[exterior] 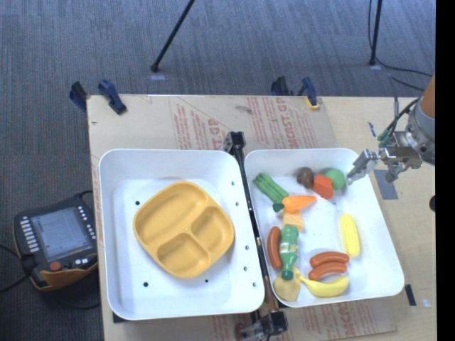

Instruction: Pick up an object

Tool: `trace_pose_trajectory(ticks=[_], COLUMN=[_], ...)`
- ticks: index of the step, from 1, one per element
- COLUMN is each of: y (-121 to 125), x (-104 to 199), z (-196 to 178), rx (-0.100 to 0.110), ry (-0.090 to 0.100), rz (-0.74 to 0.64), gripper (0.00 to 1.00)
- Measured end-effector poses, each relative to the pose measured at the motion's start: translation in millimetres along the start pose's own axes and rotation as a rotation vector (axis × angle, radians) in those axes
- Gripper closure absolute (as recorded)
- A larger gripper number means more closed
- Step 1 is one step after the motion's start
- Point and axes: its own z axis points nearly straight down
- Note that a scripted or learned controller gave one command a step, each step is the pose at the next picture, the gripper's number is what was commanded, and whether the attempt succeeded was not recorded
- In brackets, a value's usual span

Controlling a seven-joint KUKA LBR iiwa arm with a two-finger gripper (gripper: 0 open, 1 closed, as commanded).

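Note:
The right bin (377, 226) holds several toy foods: a green vegetable (269, 188), a carrot (298, 203), a brown piece (306, 177), a red and green piece (327, 183), a yellow corn cob (349, 234), a green bottle (288, 251), a sausage (274, 247), a pair of red sausages (329, 263) and a banana (327, 286). My gripper (375, 172) hangs over this bin's far right corner, just right of the red and green piece. It is open, and nothing sits between its fingers.
The left bin (114, 190) holds a yellow divided plate (183, 228). Blue clamps (110, 94) grip the bench's far edge. A teach pendant (53, 240) lies on the floor to the left. Tripod legs (174, 30) stand behind the bench.

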Motion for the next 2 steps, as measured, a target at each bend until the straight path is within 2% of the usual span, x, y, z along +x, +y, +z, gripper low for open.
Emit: trace_pose_trajectory(ticks=[1,2], y=[-7.2,-29.2], x=[47.4,96.0], z=[106.3,187.1], rx=[0.004,0.005], ry=[0.002,0.002], rz=[0.097,0.339], gripper=[0.0,0.0])
